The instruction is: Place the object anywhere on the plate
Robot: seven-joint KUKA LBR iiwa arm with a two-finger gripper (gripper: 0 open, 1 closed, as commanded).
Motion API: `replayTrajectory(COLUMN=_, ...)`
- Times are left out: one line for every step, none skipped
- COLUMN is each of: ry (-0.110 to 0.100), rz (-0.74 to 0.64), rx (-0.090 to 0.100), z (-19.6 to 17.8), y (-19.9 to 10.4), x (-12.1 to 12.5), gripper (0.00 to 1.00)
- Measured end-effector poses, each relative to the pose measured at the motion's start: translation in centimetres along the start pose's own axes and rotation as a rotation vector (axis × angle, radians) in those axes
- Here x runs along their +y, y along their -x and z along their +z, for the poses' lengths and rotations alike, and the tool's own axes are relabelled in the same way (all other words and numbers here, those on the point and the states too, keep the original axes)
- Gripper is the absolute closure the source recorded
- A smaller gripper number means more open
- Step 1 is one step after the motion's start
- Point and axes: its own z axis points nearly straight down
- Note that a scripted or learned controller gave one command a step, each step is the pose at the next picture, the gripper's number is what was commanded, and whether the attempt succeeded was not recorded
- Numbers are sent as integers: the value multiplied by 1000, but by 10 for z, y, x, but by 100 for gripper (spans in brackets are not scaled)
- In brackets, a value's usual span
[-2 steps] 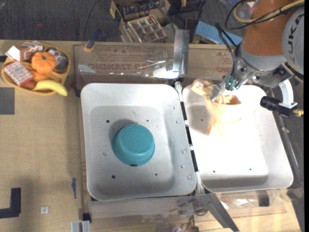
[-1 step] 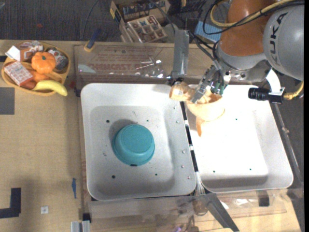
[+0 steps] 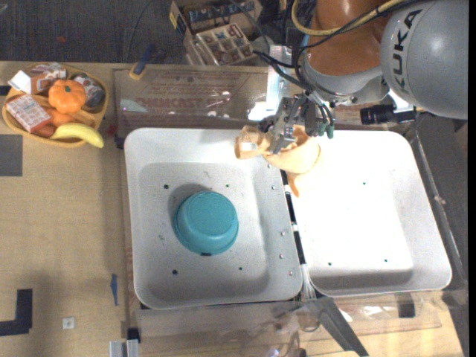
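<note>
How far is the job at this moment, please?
Done: the orange object looks picked up, between the fingers of the gripper. In hand: it hangs near the seam between the two bins, at their far edge. Left: carry it to the teal plate in the left bin and release it.

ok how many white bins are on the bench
2, side by side: the left bin holds a teal plate; the right bin sits under the arm.

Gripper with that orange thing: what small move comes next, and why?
Probably carry it down and left. The gripper sits over the seam between the bins with the orange object at its fingers, while the teal plate lies in the left bin.
</note>
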Motion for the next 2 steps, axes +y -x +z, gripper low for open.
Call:
replayTrajectory(ry=1, rz=-149, rx=1, z=4, y=-1, x=51, gripper=100)
replayTrajectory(ry=1, rz=-149, rx=1, z=4, y=-1, x=51, gripper=0)
